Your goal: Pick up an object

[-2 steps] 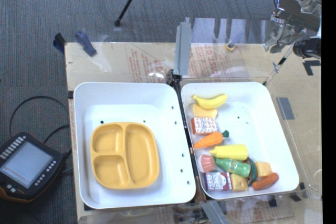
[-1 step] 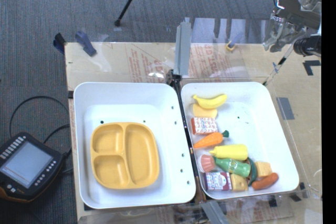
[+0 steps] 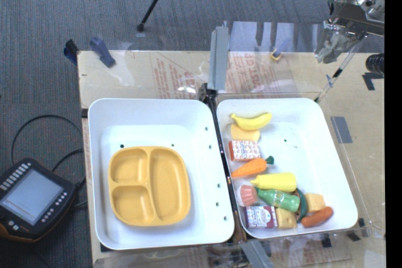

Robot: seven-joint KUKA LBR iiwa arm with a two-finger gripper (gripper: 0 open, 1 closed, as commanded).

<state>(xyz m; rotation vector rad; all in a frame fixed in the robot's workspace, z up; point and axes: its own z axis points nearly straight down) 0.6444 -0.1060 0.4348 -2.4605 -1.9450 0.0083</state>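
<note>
My gripper (image 3: 334, 47) hangs high at the top right, beyond the far right corner of the right bin (image 3: 326, 135). It is open and nothing is between its fingers. The right bin's left and front parts hold a yellow banana (image 3: 251, 120), a pale yellow block (image 3: 244, 133), a red-and-white carton (image 3: 244, 150), an orange carrot (image 3: 251, 167), a yellow bottle (image 3: 274, 182), a green bottle (image 3: 278, 199), a second carton (image 3: 259, 216) and a red sausage (image 3: 316, 216). These toys lie well below and to the left of the gripper.
The left bin (image 3: 100, 135) holds a yellow divided plate (image 3: 150, 185). A grey metal post (image 3: 218, 59) stands behind the seam between the bins. A blue clamp (image 3: 100, 51) sits at the bench's far left corner. A pendant (image 3: 28, 198) lies on the floor at left.
</note>
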